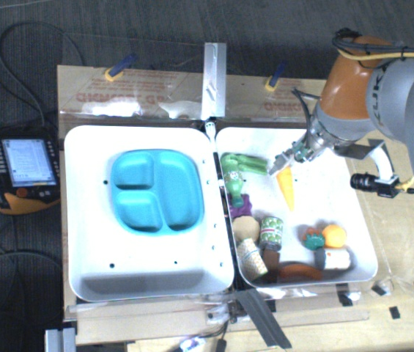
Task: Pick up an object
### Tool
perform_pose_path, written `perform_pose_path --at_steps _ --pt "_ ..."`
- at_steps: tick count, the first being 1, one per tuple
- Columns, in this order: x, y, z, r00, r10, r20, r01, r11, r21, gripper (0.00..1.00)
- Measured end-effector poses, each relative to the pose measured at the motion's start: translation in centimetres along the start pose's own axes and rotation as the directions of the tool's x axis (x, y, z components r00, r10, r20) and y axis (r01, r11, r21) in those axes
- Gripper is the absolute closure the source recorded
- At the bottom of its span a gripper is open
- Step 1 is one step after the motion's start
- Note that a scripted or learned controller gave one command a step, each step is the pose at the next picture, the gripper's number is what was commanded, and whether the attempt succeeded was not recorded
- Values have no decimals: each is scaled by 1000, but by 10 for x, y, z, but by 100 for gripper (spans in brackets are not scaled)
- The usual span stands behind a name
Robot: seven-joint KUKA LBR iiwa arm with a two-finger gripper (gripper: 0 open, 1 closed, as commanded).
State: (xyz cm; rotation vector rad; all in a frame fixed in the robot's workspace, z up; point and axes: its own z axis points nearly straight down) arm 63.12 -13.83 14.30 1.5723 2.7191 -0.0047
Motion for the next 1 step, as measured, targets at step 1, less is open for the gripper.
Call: perform_pose_path --at_steps 1 --pt "-24 25 -63 1000 18 0 -18 1000 -3 100"
